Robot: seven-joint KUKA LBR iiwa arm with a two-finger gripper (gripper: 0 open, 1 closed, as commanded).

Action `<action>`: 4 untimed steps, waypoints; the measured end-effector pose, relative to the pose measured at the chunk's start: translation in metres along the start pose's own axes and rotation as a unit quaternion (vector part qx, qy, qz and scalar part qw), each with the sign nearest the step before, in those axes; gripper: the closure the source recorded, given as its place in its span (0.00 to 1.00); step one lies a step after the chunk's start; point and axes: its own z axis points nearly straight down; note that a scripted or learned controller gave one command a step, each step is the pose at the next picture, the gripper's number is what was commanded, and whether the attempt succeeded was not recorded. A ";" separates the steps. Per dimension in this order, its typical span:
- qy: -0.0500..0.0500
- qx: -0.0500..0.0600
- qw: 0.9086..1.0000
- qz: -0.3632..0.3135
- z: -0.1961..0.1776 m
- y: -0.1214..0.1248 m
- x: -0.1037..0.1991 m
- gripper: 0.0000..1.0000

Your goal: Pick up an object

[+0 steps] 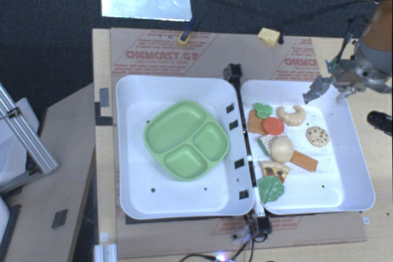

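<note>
With its fingers spread and empty, the gripper at upper right could easily knock the crowded croissant aside.

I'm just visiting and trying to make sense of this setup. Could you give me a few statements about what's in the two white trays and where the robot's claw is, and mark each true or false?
1. The green divided plate lies in the left bin. True.
2. The toy foods sit on the green plate. False: they lie in the right bin, and the plate's compartments hold nothing.
3. The gripper is at the right bin's far right corner. True.
4. The cookie is between the gripper's fingers. False: it lies on the bin floor, apart from the gripper.
5. The croissant lies beside the red tomato slice. True.
</note>
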 end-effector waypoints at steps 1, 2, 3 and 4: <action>-0.001 -0.005 1.000 -0.001 -0.006 0.002 0.000 0.00; 0.000 -0.003 1.000 0.000 0.043 -0.006 -0.005 0.00; -0.001 -0.003 1.000 0.000 0.096 0.003 -0.010 0.00; 0.000 -0.003 1.000 -0.001 0.144 0.005 0.000 0.00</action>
